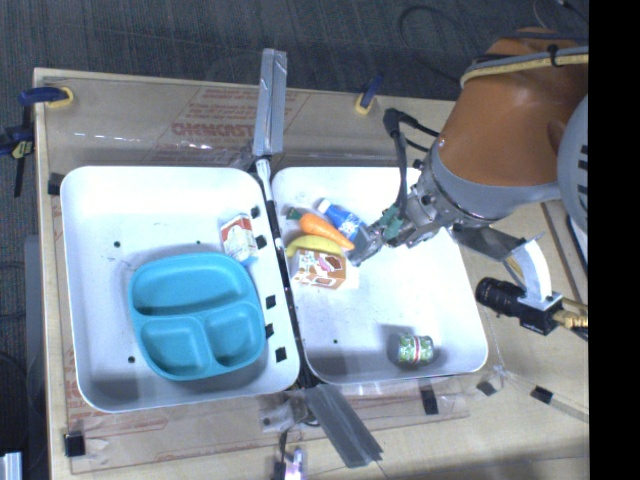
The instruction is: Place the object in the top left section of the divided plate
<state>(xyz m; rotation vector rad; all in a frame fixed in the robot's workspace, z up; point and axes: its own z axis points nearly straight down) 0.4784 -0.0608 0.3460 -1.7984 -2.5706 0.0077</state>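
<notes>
The blue divided plate (pixel 195 313) lies in the left bin (pixel 100 208), with one wide section at the top and two smaller ones below. A small red and white carton (pixel 237 236) stands just off the plate's upper right rim. In the right bin (pixel 440 298), a cluster holds a blue bottle (pixel 338 214), an orange carrot (pixel 322 227), a yellow banana (pixel 312 244) and a printed box (pixel 320 268). My gripper (pixel 360 247) is low over the right side of this cluster, its tip beside the carrot and the box. I see nothing lifted in it.
A green can (pixel 414 348) lies on its side near the right bin's front edge. The divider wall (pixel 275 268) between the bins runs just left of the cluster. The arm's bulk (pixel 500 138) covers the right bin's far right corner.
</notes>
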